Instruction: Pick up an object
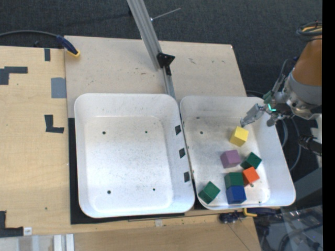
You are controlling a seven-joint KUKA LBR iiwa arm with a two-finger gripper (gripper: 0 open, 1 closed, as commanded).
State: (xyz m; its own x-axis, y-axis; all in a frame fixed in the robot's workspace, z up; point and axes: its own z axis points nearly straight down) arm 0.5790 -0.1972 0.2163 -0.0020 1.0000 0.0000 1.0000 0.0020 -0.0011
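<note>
Hovering over the far right part of the right-hand shallow white bin (194, 140), the two-finger gripper (259, 115) reaches in from the right on the grey arm with its orange band (310, 61). One grey finger (250, 116) slants down and to the left, its tip ending just above a yellow cube (239, 136); a second, darker finger shows nearer the bin's right rim. The two stand apart with nothing between them, so the claw looks spread and has hold of nothing.

All the small blocks lie in the right bin, gathered toward its near right corner. The yellow cube sits farthest from the near rim, apart from the others. Just nearer lies a purple cube (230, 158), and beside it to the right a dark green block (254, 159) touches an orange block (251, 175). A second green cube (234, 180) sits against the orange one, with a blue cube (236, 193) touching it on the near side, close to the bin's near rim. Another green cube (210, 191) rests alone near the bin's near left corner.

Beside it, the left-hand shallow white bin (84, 140) sits on the wooden bench top (110, 67). A slanted grey metal rail (144, 25) crosses the bench's far edge, ending between the bins.
</note>
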